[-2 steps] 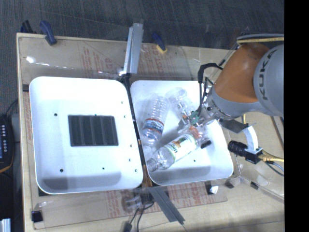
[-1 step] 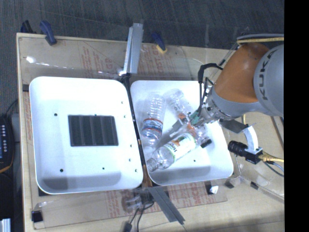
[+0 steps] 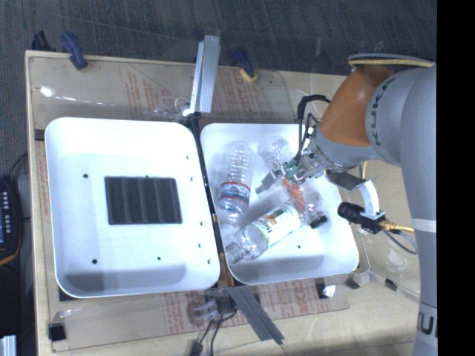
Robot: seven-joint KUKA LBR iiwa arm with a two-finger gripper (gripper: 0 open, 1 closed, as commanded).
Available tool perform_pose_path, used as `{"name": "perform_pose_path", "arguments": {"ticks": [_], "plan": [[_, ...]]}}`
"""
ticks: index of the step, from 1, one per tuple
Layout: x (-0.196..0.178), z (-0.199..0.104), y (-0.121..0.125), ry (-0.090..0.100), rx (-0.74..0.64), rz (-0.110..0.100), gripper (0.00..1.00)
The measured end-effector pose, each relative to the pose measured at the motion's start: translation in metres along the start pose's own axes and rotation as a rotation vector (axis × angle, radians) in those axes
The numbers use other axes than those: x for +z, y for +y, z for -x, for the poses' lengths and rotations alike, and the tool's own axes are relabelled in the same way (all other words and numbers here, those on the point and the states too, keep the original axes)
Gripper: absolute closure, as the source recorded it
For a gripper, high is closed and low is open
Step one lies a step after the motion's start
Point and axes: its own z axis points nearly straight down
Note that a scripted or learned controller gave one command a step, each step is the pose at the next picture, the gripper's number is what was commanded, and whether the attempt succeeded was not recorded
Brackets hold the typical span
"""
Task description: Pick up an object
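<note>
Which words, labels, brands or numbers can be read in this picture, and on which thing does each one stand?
No text reads clearly.
Bottle with the blue label: print blurred, unreadable.
Bottle with the green and white label: print too small to read.
Bench board: faint red printing, too faint to read.
Dark ribbed panel in the left bin: no text.
</note>
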Motion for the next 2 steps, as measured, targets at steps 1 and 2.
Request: {"name": "perform_pose_path", "arguments": {"ticks": [1,2], "plan": [[0.001,0.019,0.037,0.000,0.007,0.002,0.00],[-0.008,0.012,0.019,0.001,-0.031,0.001,0.00]]}}
